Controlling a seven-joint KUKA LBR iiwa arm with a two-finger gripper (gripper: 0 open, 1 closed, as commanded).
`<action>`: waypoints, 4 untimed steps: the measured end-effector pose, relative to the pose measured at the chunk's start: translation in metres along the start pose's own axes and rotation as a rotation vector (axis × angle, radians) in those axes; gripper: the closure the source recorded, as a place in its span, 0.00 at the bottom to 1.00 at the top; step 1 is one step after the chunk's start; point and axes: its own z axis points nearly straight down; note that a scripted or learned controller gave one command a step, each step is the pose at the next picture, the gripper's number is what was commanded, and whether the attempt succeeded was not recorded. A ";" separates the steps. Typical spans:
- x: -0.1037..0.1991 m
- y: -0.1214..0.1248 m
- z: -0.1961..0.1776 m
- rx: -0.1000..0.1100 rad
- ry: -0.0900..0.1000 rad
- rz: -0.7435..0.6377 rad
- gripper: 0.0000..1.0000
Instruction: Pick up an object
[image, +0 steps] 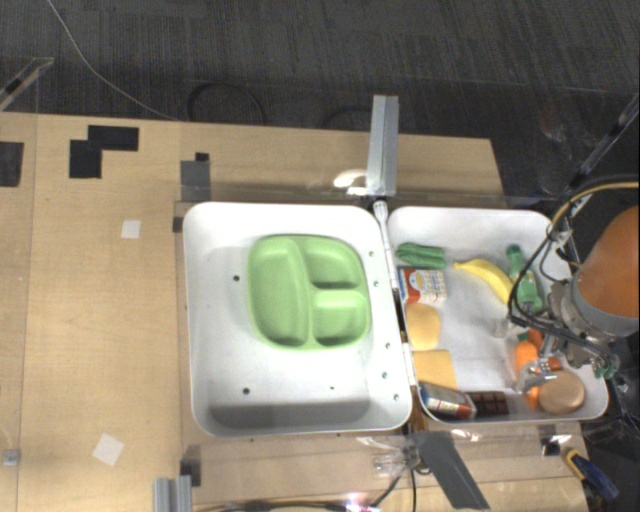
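In the right bin (470, 215) we see a clutter of small things, any of which could be picked. A banana (487, 276) lies near the bin's far edge, a green packet (420, 255) to its left by the far left corner, and a white carton (427, 288) with red and blue print just below that packet. Along the bin's left wall sit a round tan piece (424, 325) and, nearer us, a yellow slab (435, 368). At the near edge lie a red tube (450, 403) and a dark brown bar (490, 404) side by side. Toward the right wall stands a green bottle (523, 283); below it an orange thing (526, 355) and, in the near right corner, a round brown thing (561, 393).

Our gripper (540, 372) hangs over that near right corner, between the orange thing and the round brown one. We cannot tell whether its fingers are open or closed, nor whether they touch anything. The arm (608, 280) comes in over the bin's right wall, cables looping about its wrist.

The left bin (215, 390) carries a green tray (306, 290) with compartments, set near its middle. Both bins rest on the wooden worktop (90, 320), the left one about its middle.
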 end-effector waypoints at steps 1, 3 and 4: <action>0.004 -0.002 0.000 0.002 -0.001 -0.040 0.00; -0.039 0.015 0.001 -0.002 0.005 -0.043 0.00; 0.003 0.022 0.000 0.001 0.000 0.158 0.00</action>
